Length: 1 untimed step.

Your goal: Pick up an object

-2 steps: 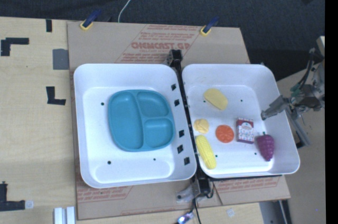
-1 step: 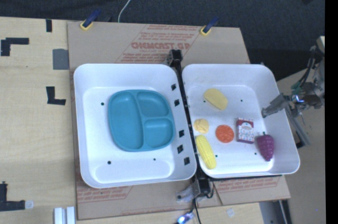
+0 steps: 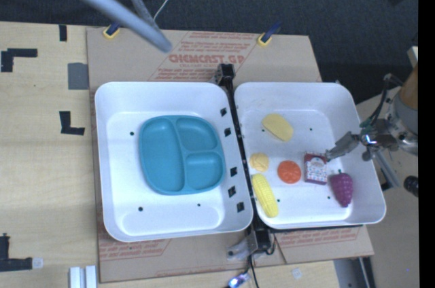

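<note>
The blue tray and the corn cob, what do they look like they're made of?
The blue tray looks like moulded plastic: one even colour, smooth matte surface, rounded compartment ridges. The corn cob seems plastic too, probably toy food, judging by its uniform bright yellow and slight sheen, though the view is too coarse to be sure.

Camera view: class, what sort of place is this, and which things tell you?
Probably a robotics lab test bench. Two white bins sit clipped together on a cardboard sheet, a robot gripper reaches in, and toy food such as plastic corn lies ready.
</note>
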Available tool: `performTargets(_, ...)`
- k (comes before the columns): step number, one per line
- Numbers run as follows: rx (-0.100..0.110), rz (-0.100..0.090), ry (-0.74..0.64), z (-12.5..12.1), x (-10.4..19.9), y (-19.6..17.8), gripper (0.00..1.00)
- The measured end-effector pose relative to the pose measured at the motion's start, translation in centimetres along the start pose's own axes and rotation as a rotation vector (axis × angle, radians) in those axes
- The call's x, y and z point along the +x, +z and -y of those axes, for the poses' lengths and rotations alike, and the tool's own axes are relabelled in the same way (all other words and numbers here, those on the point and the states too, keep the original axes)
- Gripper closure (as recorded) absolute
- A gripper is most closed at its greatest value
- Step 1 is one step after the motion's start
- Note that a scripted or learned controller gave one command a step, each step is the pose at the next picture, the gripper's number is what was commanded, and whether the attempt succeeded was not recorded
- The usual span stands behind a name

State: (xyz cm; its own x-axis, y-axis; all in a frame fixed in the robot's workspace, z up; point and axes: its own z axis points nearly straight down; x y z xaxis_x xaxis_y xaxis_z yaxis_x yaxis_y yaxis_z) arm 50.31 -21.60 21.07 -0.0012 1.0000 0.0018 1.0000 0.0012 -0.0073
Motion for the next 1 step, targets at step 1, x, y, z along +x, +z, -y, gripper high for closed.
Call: performTargets(1,0.002,-0.001,0.0,0.82,0.75,5.75,0.0)
